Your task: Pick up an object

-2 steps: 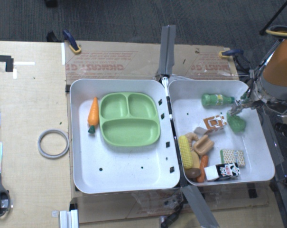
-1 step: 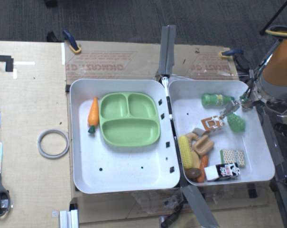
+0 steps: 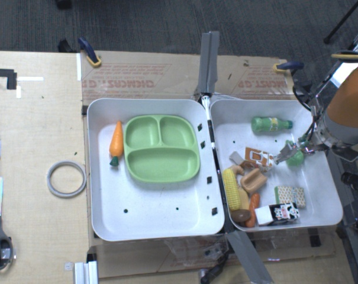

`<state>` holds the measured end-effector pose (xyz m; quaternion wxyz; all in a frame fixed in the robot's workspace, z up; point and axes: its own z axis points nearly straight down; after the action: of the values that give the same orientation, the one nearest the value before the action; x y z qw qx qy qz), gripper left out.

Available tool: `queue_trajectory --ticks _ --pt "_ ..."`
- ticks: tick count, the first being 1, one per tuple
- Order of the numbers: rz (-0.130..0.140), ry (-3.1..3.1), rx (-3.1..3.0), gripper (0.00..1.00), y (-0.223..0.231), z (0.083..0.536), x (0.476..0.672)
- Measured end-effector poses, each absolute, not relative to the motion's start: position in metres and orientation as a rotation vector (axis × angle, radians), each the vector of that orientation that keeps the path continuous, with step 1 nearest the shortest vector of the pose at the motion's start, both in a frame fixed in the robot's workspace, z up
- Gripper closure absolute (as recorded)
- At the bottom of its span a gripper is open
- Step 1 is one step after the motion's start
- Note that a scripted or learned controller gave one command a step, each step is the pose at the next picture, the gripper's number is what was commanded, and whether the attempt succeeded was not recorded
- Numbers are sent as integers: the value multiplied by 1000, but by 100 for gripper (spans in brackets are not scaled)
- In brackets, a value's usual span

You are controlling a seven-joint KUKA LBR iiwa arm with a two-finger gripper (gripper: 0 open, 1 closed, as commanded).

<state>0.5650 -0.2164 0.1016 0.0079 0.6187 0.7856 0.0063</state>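
Glossy white plastic bins; matt green plastic tray; brown cardboard sheet; pale wood bench.

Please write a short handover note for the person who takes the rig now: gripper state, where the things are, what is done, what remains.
Gripper: low in the right bin, by the small orange-and-white box; open or shut cannot be judged, and nothing is seen in it.
Right bin: green bottle at the back, corn by the left wall, black-and-white carton in front, other small items between.
Left bin: green tray with a carrot beside it.
Done: arm is down among the objects.
Left: grasp one object and lift it.
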Motion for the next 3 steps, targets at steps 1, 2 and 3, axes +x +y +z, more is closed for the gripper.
queue_trajectory --ticks 1,2,3 --pt "1 2600 1757 0 -223 159 588" --pt "-1 2469 1944 0 -156 160 514" --pt "-1 2561 1820 0 -102 165 587"
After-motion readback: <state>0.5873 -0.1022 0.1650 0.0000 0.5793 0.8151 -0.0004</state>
